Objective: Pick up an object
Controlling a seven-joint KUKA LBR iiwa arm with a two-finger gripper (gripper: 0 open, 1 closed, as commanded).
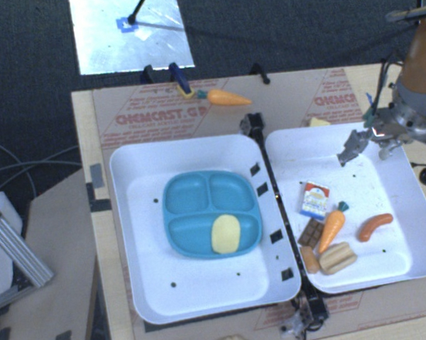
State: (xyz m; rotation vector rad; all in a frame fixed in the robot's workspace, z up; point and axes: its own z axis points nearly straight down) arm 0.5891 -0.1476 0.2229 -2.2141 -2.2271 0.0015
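Orange tapered carrot [331, 230], glossy sausage [374, 226], tool [367, 145] w/ nothing gripped

Blue plate [193, 199], yellow lemon [225, 234]

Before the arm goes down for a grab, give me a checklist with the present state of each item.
1. Gripper above the right bin: ok, it hangs over the bin's upper part.
2. Fingers apart for a grab: ok, they look spread, with nothing between them.
3. Gripper over a target: not ok, bare bin floor lies under it; the small box, carrot, sausage, bread roll and chocolate piece lie lower in the bin.
4. An item standing free: ok, the sausage lies apart from the rest.
5. Crowding: not ok, carrot, chocolate piece and bread roll lie bunched together.
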